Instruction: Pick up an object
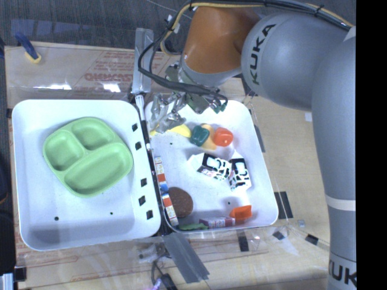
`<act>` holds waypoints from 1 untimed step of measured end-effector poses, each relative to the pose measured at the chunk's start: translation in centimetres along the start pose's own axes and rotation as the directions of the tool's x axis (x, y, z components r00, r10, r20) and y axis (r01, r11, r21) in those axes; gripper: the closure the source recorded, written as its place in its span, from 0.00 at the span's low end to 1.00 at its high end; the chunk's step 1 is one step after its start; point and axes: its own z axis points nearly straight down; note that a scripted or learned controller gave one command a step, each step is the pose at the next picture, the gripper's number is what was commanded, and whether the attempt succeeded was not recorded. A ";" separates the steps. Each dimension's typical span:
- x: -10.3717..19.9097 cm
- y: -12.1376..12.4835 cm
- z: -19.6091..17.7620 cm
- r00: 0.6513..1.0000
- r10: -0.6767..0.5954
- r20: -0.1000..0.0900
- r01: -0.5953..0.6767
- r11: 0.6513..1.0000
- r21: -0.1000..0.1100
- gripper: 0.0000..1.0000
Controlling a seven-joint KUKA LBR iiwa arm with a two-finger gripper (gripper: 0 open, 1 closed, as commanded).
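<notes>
I am at the reach: my gripper (162,115) hangs just above-left of the banana (179,129) in the right bin (261,162); grip state unclear. Next I must descend squarely onto it.

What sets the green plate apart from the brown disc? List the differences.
The green plate lies in the left bin; the brown disc lies in the right bin. The green plate is much larger than the brown disc. The green plate has three compartments; the brown disc looks plain and flat. Both lie flat on a white bin floor, clear of the tool.
</notes>
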 end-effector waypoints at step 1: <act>-2.7 3.9 0.0 0.967 -0.254 0.002 0.254 0.967 0.000 1.00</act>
